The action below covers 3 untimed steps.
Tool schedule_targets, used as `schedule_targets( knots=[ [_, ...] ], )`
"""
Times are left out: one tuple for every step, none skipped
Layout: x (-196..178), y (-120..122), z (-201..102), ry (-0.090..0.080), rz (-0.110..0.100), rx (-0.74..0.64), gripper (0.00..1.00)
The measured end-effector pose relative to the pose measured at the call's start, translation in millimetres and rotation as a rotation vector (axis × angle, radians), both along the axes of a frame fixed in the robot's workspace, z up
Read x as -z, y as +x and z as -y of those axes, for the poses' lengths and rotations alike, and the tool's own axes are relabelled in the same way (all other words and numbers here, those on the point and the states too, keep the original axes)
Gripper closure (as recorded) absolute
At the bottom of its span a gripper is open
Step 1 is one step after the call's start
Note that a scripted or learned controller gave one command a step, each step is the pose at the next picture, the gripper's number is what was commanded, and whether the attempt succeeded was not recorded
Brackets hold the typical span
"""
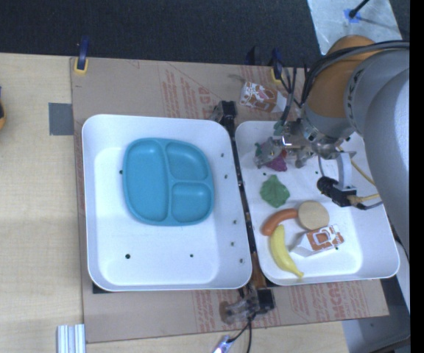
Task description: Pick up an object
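Where the frame's lower right shows the right bin (374, 267), a yellow banana (282, 254) lies with its long axis running top to bottom, its lower tip curving right. Beside it sit a small white-and-orange carton (322, 239) whose print is too small to read, a tan round piece (313, 215) and an orange sausage shape (278, 219). Above them rests a green lump (274, 190), then a purple item (277, 163) beneath the hand (285, 149); its state cannot be told. At centre left, the left bin (109, 248) carries a blue divided plate (168, 182). Red lettering on the desk's cardboard (160, 87) is illegible.
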<state>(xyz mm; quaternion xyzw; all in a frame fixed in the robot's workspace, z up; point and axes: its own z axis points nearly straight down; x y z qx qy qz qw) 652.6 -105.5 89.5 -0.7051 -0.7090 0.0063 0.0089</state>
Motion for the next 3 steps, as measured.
schedule_targets(
  knots=[
    [-2,-64,4,-0.004,0.017,0.001,0.00],
    [-2,-76,-13,-0.004,0.017,0.000,0.00],
    [-12,-76,-12,-0.005,0.015,-0.002,1.00]
  ],
)
